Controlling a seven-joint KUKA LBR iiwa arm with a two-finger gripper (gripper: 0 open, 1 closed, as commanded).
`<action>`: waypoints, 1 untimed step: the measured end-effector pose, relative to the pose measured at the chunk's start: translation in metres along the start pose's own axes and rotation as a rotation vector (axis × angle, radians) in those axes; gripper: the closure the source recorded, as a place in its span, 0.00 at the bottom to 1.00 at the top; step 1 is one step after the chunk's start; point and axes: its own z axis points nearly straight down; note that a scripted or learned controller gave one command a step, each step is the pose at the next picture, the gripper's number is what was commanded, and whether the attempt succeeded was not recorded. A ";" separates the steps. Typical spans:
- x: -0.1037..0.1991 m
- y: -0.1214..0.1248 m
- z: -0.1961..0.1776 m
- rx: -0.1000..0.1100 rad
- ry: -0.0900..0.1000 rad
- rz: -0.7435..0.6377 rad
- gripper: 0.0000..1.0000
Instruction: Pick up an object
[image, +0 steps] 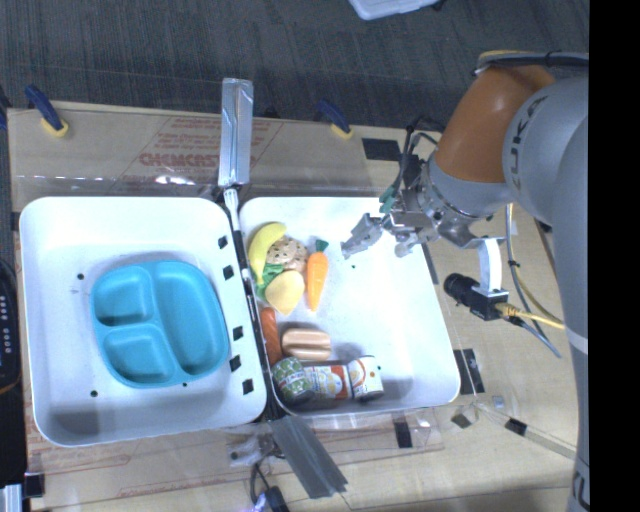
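Note:
My gripper (381, 243) hangs over the upper right part of the right bin (420, 330), open, with nothing between its fingers. To its left, along the bin's left side, lie an orange carrot (315, 278), a yellow banana (262, 245), a speckled cookie (287, 253) and a pale yellow lemon-like piece (285, 291). Lower down rest a hot dog bun (305, 343), a red sausage (268, 335) and a can on its side (328, 381). The carrot is the closest of these to the gripper, and a gap of bare bin floor separates them.
The left bin (50, 400) holds a blue sectioned tray (160, 322). A metal divider bar (236, 130) stands between the bins at the back. The arm's orange band (485, 115) and cables (525, 315) hang over the bench's right side.

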 end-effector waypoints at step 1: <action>0.013 0.016 0.125 0.012 0.002 -0.061 0.00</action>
